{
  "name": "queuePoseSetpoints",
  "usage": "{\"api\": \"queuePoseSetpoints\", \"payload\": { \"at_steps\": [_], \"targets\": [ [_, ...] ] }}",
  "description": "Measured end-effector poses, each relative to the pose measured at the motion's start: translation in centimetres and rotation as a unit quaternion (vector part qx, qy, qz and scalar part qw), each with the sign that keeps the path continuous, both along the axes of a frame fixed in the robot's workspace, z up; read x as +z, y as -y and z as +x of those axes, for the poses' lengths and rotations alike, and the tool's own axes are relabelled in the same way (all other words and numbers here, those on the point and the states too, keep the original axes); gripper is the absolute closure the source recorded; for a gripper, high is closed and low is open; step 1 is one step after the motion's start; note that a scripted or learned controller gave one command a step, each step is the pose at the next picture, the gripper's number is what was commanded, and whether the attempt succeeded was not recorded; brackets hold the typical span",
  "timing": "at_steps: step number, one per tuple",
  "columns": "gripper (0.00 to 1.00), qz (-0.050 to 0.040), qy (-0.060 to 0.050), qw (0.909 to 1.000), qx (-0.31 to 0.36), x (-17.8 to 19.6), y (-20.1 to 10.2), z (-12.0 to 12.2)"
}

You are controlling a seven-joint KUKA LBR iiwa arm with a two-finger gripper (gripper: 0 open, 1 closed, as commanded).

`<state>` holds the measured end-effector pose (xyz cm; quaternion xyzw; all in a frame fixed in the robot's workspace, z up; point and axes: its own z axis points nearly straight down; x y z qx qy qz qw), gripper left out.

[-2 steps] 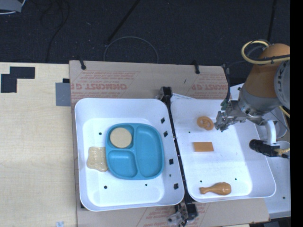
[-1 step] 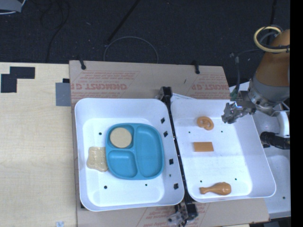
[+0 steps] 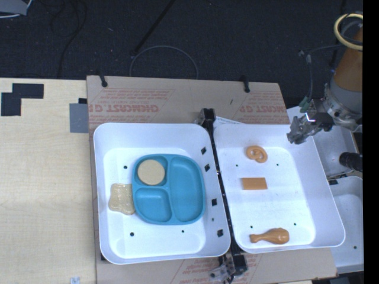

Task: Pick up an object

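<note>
In the right shallow white plastic bin [image 3: 308, 215] lie three small toy foods, well apart from one another: a golden-brown twisted pretzel piece [image 3: 257, 154] toward the far side, a flat orange-tan rectangular slab [image 3: 254, 184] near the middle, and a tan drumstick-shaped piece [image 3: 270, 236] at the near side, lying lengthwise with its thin end pointing left. The left shallow white plastic bin [image 3: 112, 141] carries a blue plastic divided tray with three compartments [image 3: 169, 189]; a round beige biscuit-like disc [image 3: 151, 171] sits in the tray's far-left compartment, and a pale yellowish lumpy piece [image 3: 121, 199] lies on the bin floor touching the tray's left edge. The robot's hand [image 3: 299, 129] hangs over the far-right corner of the right bin, apart from all three pieces there, with nothing in it; whether it is spread or pressed together I cannot tell. Both bins rest on a brown printed cardboard sheet [image 3: 177, 99] laid on the light wooden desk [image 3: 41, 188], which bears dark rectangular marks at its far left. Beyond the desk is dark carpet-like floor [image 3: 237, 28] with thin black cables looping across it.
</note>
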<state>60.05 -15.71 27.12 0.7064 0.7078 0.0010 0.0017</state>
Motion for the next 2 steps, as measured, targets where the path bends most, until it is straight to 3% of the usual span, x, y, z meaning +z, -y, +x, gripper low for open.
{"api": "queuePoseSetpoints", "payload": {
  "at_steps": [2],
  "targets": [
    [1.0, 0.0014, -0.004, 1.0, 0.001, -0.8, -9.7, 0.4]
  ]
}}
